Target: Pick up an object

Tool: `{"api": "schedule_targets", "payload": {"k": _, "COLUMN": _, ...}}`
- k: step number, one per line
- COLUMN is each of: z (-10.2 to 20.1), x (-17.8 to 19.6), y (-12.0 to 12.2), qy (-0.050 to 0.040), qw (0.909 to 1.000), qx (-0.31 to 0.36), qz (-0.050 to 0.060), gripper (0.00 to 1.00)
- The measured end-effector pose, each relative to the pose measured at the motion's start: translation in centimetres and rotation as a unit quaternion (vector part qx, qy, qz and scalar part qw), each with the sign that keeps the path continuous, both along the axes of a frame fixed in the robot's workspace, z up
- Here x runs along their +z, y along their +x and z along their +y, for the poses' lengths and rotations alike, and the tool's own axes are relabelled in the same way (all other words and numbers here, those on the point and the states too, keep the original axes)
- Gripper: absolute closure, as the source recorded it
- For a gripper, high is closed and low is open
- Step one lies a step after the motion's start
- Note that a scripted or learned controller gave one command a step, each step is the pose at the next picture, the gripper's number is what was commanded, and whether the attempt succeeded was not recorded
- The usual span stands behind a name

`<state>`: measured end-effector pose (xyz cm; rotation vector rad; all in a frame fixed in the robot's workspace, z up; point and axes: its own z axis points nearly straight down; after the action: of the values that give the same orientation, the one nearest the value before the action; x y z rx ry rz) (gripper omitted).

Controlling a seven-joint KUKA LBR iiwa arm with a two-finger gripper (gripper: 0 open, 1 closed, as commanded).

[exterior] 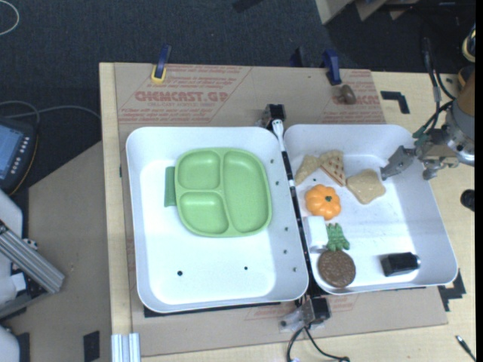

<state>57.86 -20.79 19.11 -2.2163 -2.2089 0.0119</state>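
Robotics lab: cardboard-topped desk [226, 89] with blue clamps [330, 65], paired white bins [147, 202], loose cables [45, 111], aluminium extrusion [30, 259], grey carpet.

Blue clamps [330, 65] on cardboard sheet [226, 89]

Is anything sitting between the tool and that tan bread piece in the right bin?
Nothing visible. The tool sits just right of the bread piece, with bare bin floor between them; the orange pumpkin lies on the bread's far left side.
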Motion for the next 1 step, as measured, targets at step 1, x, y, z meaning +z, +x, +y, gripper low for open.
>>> {"api": "schedule_targets", "payload": {"k": 1, "z": 0.03, "x": 0.82, "y": 0.34, "qy": -0.0018, "qw": 1.0000, "qx": 0.002, "qz": -0.007, "gripper": 0.00}}
